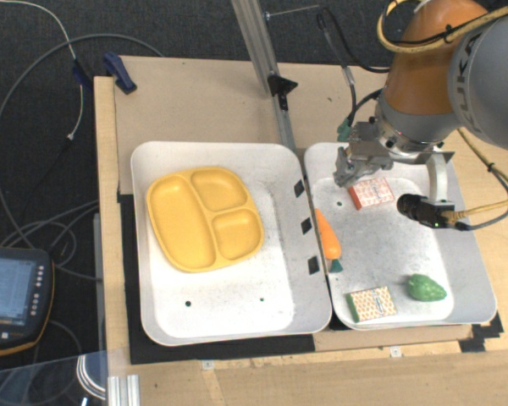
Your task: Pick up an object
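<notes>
Small red-and-white patterned box (pixel 372 194): flat, rectangular, lying in right bin (pixel 457 260) at its far end. Gripper (pixel 349 169) directly beside box's left edge; finger state cannot be told.

A single fixed camera looks down at a slant on the wooden bench (pixel 203 91), framing both white bins, the left bin (pixel 229 311) and the right bin (pixel 457 311), side by side at mid-distance. The grey-and-orange arm (pixel 432 57) enters from the frame's upper right; dark floor borders the left.
</notes>
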`<action>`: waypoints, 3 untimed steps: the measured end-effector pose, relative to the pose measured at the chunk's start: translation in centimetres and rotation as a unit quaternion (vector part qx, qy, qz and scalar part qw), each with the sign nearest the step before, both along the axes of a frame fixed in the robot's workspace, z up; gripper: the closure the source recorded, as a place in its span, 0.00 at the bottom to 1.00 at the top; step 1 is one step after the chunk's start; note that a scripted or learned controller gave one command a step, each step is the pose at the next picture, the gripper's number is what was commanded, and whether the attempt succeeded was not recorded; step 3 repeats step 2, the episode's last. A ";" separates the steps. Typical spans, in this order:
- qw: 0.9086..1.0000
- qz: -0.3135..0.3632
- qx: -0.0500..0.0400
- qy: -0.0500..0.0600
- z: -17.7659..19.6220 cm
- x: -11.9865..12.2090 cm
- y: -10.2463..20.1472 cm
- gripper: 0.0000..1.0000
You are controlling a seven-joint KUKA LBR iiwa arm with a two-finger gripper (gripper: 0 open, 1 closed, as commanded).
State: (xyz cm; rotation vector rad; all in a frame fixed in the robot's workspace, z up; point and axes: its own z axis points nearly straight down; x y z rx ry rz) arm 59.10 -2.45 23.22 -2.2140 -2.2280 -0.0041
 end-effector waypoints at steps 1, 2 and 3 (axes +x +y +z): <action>1.000 0.000 0.000 -0.001 1.0 2.1 5.1 1.00; 1.000 0.000 0.000 0.000 -0.5 4.5 9.8 1.00; 1.000 0.000 0.000 0.000 -0.5 4.5 9.8 1.00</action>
